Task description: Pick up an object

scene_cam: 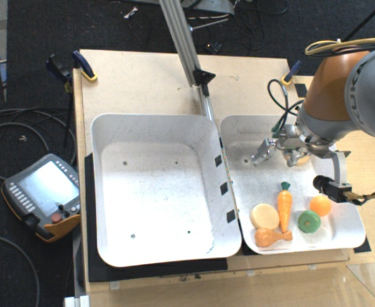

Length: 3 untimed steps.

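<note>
While toys crowd the right bin's (341,238) near edge, the gripper (278,153) hovers over bare floor, fingers spread, holding nothing.

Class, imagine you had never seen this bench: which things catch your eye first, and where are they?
The bright toy food clustered at the near end of the right bin stands out: a carrot, a green piece and an orange ball. Above it hangs the arm, its gripper over the bin's far end. The left bin is a broad white patch.
</note>
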### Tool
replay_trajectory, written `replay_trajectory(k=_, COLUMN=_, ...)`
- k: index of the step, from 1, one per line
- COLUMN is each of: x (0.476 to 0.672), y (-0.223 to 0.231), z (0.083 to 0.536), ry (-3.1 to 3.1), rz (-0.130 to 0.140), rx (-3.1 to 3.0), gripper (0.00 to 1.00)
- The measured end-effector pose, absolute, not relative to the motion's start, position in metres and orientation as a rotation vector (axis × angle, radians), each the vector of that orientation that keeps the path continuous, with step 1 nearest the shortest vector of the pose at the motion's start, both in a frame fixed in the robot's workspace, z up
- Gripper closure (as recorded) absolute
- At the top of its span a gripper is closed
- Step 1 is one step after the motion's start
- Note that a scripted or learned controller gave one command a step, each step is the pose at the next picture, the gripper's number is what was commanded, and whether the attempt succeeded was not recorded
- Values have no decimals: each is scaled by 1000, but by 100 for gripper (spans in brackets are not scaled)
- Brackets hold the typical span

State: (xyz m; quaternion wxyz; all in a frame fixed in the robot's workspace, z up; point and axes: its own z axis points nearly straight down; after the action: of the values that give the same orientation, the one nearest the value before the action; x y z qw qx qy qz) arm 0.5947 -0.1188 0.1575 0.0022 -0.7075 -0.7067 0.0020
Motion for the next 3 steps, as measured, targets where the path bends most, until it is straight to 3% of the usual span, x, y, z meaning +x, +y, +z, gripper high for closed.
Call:
replay_trajectory(k=1, x=586, y=-119, z=96, ry=-2216, rz=7, rx=-2219, gripper=0)
replay_trajectory(k=2, x=586, y=-119, z=95, ry=-2219, rz=1, rx=-2222, gripper=0)
replay_trajectory(k=3, x=586, y=-119, z=105, ry=-2220, rz=-2, rx=-2223, gripper=100)
